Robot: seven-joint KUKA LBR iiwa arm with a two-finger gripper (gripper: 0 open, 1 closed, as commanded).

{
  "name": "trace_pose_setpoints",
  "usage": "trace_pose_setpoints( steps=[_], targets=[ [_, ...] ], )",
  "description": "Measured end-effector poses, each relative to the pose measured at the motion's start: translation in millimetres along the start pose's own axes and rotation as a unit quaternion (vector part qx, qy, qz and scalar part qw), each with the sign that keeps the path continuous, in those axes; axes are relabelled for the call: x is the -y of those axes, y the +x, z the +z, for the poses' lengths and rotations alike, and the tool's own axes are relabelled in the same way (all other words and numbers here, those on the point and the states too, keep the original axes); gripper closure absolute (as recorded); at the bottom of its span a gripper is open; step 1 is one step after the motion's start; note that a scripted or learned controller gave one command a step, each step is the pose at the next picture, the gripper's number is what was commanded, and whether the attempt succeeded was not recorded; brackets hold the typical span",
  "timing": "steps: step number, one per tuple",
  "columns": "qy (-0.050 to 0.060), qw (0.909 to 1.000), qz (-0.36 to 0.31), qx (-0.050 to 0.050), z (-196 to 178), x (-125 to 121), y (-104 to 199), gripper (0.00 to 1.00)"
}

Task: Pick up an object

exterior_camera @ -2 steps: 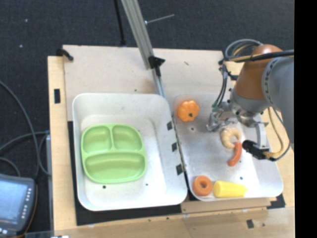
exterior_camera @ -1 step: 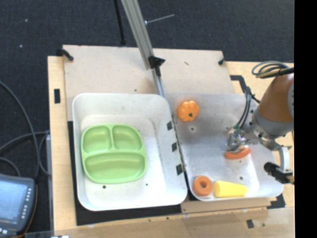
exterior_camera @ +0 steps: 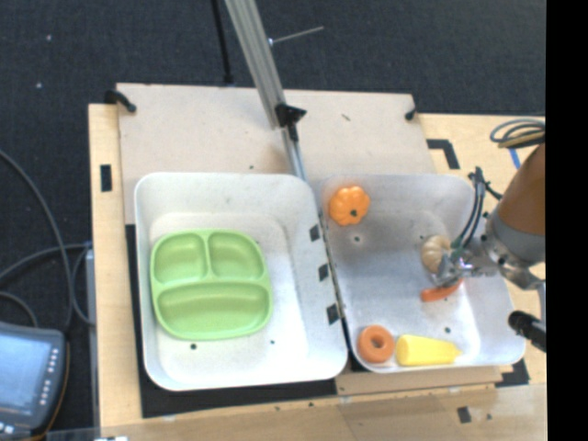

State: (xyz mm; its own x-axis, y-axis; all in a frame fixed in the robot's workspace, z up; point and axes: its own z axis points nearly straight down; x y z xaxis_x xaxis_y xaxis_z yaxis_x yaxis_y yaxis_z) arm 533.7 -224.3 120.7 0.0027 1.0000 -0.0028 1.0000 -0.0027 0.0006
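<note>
The gripper [exterior_camera: 452, 266] is seen low in the right bin [exterior_camera: 395, 246], near its right wall, just above a small orange-red piece [exterior_camera: 441, 292]; how far it is spread cannot be told. A small pumpkin [exterior_camera: 348, 205] is placed at the far left of that bin, an orange ring [exterior_camera: 375, 343] and a yellow wedge [exterior_camera: 425, 350] along the near edge. A green divided plate [exterior_camera: 210, 285] is held by the left bin [exterior_camera: 294, 338].

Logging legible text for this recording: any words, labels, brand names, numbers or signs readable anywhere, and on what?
None can be read.
The green divided plate, orange pumpkin, orange ring and yellow wedge are plain.
The white bins carry no print.
The device screen at lower left is too small and blurred to read.
The black marks on the bench are tape, not letters.
</note>
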Motion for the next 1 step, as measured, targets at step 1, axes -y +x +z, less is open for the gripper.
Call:
trace_pose_setpoints(
  steps=[1],
  targets=[
    [0.000, 1.0000, -0.003, -0.001, 19.9, 11.7, 49.0, 1.00]
  ],
)
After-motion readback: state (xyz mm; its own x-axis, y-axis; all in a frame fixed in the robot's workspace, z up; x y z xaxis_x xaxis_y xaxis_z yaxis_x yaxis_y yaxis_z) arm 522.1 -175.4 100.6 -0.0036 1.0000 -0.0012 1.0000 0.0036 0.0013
